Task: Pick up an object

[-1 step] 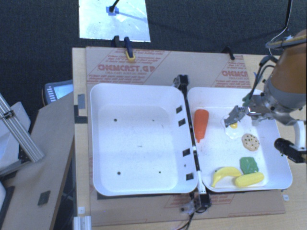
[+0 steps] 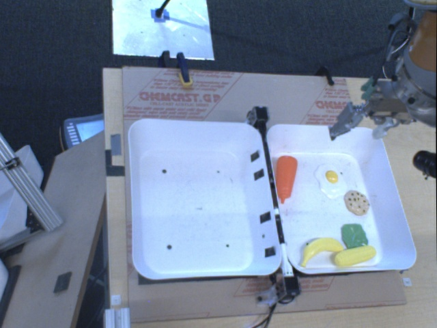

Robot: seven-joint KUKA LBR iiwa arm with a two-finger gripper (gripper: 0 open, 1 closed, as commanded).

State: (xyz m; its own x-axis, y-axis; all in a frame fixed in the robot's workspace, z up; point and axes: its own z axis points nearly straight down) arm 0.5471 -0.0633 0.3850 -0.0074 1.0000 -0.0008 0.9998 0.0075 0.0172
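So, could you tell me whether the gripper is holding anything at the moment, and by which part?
Nothing is held. The gripper is open above the right bin's far edge, with nothing between its fingers.

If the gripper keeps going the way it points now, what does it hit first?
Probably bare floor at the back of the right bin. The gripper points down over that bin's far rim; the fried egg lies nearest, but depth is unclear.
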